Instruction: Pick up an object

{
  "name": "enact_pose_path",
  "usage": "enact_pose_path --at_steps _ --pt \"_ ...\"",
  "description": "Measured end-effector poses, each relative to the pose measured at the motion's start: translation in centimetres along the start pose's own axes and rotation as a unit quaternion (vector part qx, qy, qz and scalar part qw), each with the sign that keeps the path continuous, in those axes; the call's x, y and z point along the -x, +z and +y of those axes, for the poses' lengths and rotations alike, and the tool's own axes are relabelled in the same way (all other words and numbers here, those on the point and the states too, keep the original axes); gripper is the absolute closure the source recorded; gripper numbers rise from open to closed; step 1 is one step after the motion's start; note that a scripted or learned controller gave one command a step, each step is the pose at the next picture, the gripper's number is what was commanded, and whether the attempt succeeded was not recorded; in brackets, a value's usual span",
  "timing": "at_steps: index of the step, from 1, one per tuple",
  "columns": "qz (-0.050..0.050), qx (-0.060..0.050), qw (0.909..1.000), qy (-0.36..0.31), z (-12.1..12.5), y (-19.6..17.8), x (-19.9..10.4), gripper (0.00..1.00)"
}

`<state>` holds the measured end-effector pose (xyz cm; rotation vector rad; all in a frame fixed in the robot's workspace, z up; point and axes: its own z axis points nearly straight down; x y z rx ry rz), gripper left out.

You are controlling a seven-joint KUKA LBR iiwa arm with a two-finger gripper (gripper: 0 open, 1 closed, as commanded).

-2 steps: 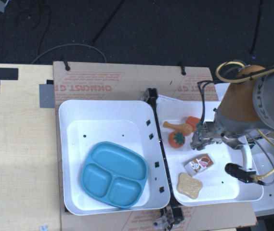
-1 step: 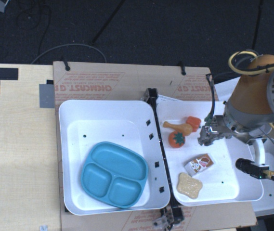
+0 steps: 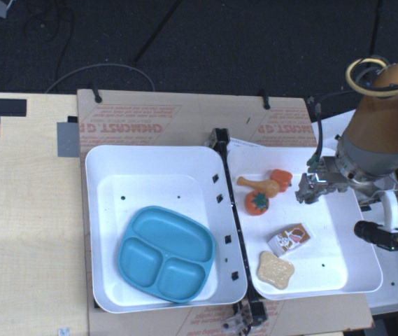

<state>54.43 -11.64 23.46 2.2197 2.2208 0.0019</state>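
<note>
Cardboard (image 3: 185, 117) under bins w/ mirrored red print, illegible. Glossy blue 3-section plastic tray (image 3: 165, 253) in left bin (image 3: 108, 166). Gripper (image 3: 309, 187) over right bin (image 3: 338, 257); fingers' state unclear.

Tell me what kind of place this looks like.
Probably a robotics lab bench for pick-up trials: a KUKA arm reaches over two white bins, one holding a blue divided plate, the other toy food like a tomato.

Glossy blue plastic tray (image 3: 165, 254), matt cardboard underlay (image 3: 185, 121).
</note>
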Motion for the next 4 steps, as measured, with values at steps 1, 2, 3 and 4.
enact_pose_path --at_steps 1,2,3,4 --pt "0.002 -0.003 1.0 -0.002 -0.5 -0.5 -5.7 1.0" --pt "0.001 -0.003 1.0 -0.002 -1.3 0.1 -11.8 1.0" --pt "0.001 -0.004 1.0 -0.002 -2.1 1.1 -16.8 1.0" --pt "0.001 -0.003 1.0 -0.003 -3.8 -0.1 -21.8 1.0"
